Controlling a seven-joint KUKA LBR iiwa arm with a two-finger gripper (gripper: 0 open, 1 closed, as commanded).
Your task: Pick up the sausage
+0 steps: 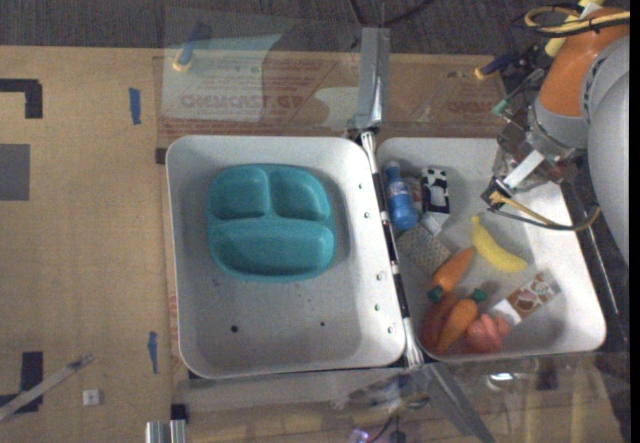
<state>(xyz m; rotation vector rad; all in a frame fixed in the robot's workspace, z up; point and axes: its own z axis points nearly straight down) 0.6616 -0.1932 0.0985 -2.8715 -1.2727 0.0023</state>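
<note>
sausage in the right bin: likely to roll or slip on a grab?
The sausage looks rounded and smooth, so it may well slip out of a pinch. It lies in the right bin near the left wall, with a carrot tight alongside, so a push would probably jam it rather than roll it.

Grey arm [612, 131] with orange band [580, 66] above the wrist. Thin yellow and dark cables [545, 216] loop off the wrist. Silver metal gripper [510, 181] block.

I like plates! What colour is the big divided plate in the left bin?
The three-section plastic plate is teal, a blue-green, seen in the overhead camera view.
</note>
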